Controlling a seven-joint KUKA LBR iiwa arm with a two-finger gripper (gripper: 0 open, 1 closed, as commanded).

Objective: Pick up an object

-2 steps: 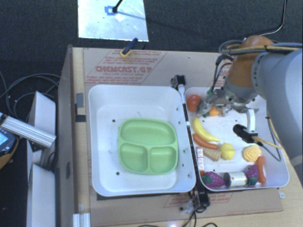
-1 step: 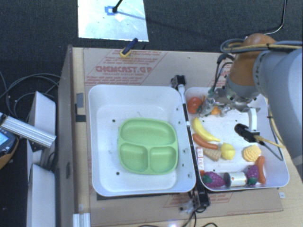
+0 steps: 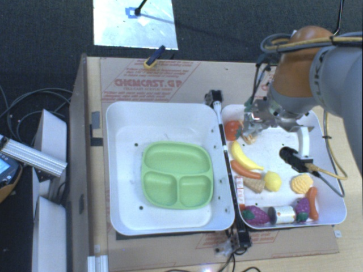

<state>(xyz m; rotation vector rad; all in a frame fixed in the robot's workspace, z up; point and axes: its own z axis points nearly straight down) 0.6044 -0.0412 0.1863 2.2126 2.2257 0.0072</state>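
Banana [image 3: 244,157] w/ long axis diagonal, upper-left to lower-right.

Arm [image 3: 317,67]: cut off at right edge. Tool [image 3: 252,123]: fingers' stance indiscernible. Right bin [image 3: 334,208]: far wall hidden behind arm. Small item under tool: unidentifiable.

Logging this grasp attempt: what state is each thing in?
Green sectioned plastic plate: flat in left white bin, nothing on it.
Yellow toy banana: lying in right white bin.
Orange toy carrot: lying beside banana.
Tool: low over right bin's far corner.
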